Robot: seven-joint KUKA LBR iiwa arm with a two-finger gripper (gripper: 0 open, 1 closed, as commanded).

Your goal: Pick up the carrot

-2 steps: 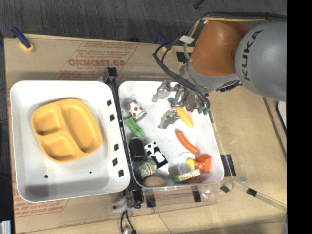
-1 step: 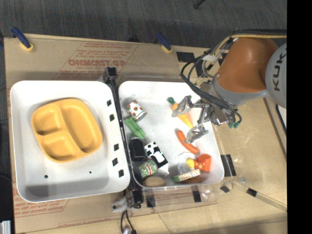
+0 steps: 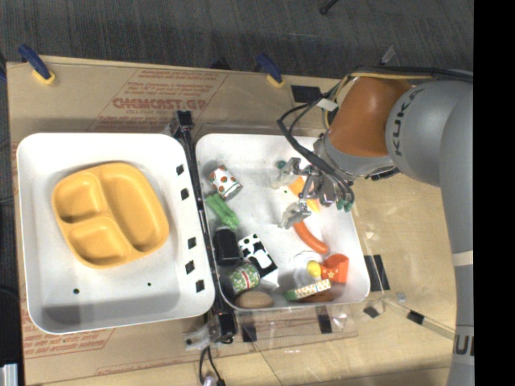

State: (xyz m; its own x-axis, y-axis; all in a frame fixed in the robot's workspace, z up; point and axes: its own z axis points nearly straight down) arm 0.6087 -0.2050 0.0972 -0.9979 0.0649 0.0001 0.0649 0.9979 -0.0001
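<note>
The arm (image 3: 418, 127) reaches in from the right, gripper (image 3: 299, 191) low, fingers seemingly parted.

place: robot lab test cell | evidence: industrial arm (image 3: 418, 135) over table (image 3: 72, 87) | cardboard sheet clamped with blue clips (image 3: 36, 63) | two white bins (image 3: 32, 240) of toy objects | dark carpet floor (image 3: 161, 14)

Cardboard sheet (image 3: 173, 95) under the bins: red print reading "CHEMCAST GP", located at 12 o'clock from the left bin (image 3: 32, 215); the smaller red lines around it are too small to read. Further red print on the same sheet at 6 o'clock from that bin is illegible. Arm (image 3: 426, 135): dark letters "KU" on the grey housing.
</note>
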